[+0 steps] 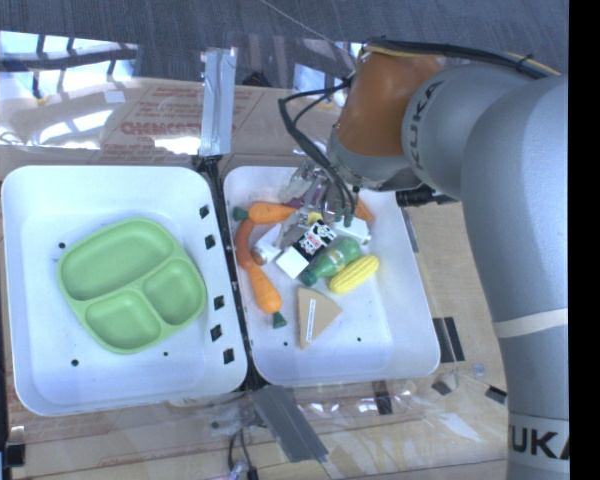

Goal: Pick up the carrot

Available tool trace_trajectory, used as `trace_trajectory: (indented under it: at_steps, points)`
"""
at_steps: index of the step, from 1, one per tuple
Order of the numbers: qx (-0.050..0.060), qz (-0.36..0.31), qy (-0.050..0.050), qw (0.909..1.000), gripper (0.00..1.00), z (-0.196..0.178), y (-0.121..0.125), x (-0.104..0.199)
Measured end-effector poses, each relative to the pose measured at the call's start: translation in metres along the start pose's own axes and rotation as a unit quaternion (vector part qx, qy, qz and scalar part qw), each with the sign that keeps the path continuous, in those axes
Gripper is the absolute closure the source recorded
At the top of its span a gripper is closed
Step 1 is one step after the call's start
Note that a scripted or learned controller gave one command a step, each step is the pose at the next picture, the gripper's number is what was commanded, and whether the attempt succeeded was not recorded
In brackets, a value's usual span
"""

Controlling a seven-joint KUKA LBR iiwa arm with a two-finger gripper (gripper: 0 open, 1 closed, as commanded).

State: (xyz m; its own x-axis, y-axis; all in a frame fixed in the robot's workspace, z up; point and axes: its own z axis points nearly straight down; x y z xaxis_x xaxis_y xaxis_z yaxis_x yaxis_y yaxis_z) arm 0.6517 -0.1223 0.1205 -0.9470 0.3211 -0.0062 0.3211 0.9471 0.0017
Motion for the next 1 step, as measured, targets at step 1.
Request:
trace_trajectory:
  at_steps: [1]
  points:
    - [0.000, -0.003, -0.002, 1.0000, 1.00, -0.0121, 0.0010, -0.0013]
